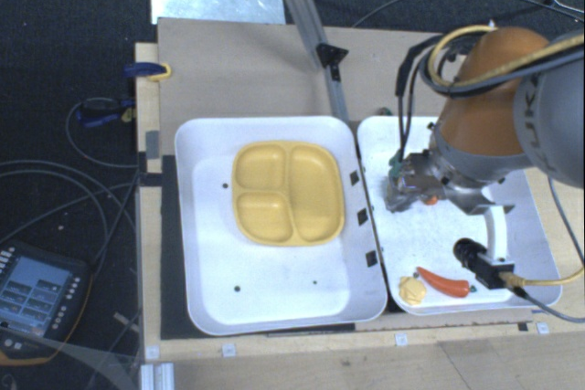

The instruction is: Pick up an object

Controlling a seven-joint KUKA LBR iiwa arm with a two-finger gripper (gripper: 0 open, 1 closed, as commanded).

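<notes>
The arm runs off the frame's right edge and hides much of the right bin. The hand is too blurred to read. At lower left, a handheld screen unit is cut by the frame's edge.

I'm watching through one fixed camera, looking down at a slant from above the surface. It's taking in both white bins, left bin and right bin, from moderately far, with dark floor showing around.

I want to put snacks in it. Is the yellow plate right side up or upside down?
Right side up. The yellow plate lies flat in the left bin, its three hollow sections facing up, with nothing in them.
</notes>
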